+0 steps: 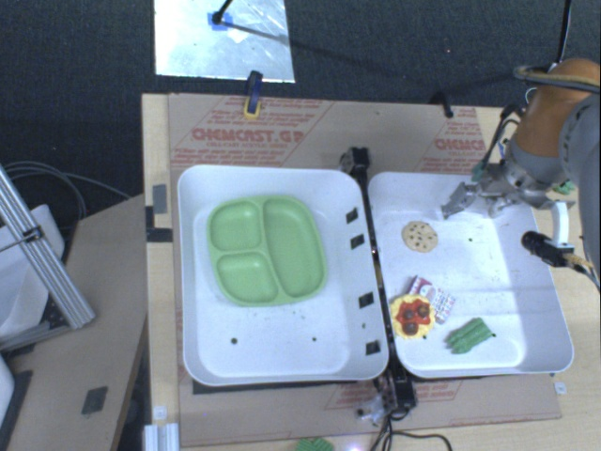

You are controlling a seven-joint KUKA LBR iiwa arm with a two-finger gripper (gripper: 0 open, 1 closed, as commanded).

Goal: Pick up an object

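Clearly nothing lifted yet: hand (467, 198) poised over the far part of the right bin (535, 294), fingers spread and holding nothing. Cookie (420, 236) lying just near-left of it; pizza toy (411, 315), small packet (436, 299) and green toy (469, 334) farther toward the near edge. Green divided plate (266, 250) resting in the left bin (197, 280). Choosing, closing and lifting all left to do.

Both bins (282, 181): smooth white plastic, slight sheen. Green divided tray (267, 250): glossy plastic. Board (310, 125) under bins: matt brown, printed, probably cardboard. Foil-like sheet (225, 26) behind: shiny, crinkled. Floor (75, 64): dark, rough carpet.
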